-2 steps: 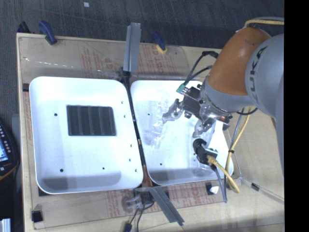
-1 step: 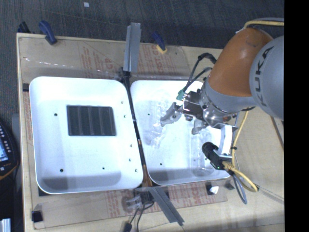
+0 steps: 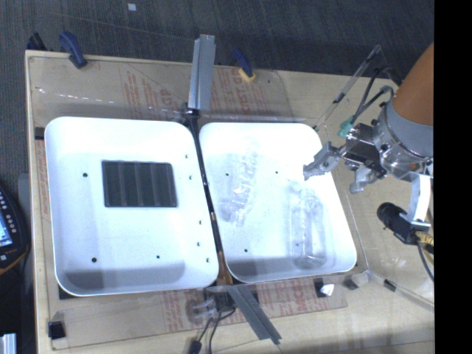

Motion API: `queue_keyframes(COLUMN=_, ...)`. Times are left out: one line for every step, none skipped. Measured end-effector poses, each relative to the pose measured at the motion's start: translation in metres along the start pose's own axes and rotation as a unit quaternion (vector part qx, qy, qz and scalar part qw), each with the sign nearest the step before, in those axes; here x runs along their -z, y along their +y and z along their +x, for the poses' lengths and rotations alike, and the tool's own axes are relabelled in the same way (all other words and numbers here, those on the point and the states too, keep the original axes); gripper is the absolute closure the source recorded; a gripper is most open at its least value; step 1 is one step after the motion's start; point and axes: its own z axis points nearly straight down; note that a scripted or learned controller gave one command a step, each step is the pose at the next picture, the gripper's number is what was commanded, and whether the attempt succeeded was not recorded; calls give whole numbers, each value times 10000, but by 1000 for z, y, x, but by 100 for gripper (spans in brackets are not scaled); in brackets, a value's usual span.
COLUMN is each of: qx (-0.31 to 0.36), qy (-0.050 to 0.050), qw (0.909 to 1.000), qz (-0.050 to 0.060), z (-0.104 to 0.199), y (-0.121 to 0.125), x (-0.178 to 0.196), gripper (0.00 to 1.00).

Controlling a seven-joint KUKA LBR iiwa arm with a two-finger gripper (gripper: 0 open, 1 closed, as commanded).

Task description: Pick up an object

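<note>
Over right bin's [image 3: 221, 198] edge, fingers [image 3: 335, 169] apart, holding nothing, clear bottle [image 3: 306, 227] lying lengthwise front-to-back

The arm [image 3: 413, 102] is cut off at the right edge, and both clear items [image 3: 306, 223] look blurry.

Both bins, left bin [image 3: 118, 264] and right bin [image 3: 339, 234], look like smooth white plastic, slightly glossy, glare on the floors. Dark ribbed panel [image 3: 139, 184] in the left bin is matt grey. Two clear plastic bottles, one crumpled [image 3: 240, 186], one smoother [image 3: 306, 227], see-through and shiny. Counter [image 3: 103, 83] is pale wood under a clear printed film. Metal bar [image 3: 201, 72] is dull grey. Pincer [image 3: 335, 169] looks like bare grey metal. Blue clamps [image 3: 72, 48] look plastic.
</note>
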Motion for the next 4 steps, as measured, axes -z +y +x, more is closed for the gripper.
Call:
queue_keyframes(qx=-235, qy=0, qw=9997, qz=34, z=-21, y=12, x=-17, gripper=0)
queue_keyframes(qx=-590, qy=1, qw=9983, qz=-1, z=27, y=13, x=49, gripper=0)
queue_keyframes(qx=-1014, qy=-6, qw=9948, qz=24, z=-13, y=18, x=-16, gripper=0)
queue_keyframes(qx=-1125, qy=-1, qw=9937, qz=-1, z=-29, y=5, x=37, gripper=0)
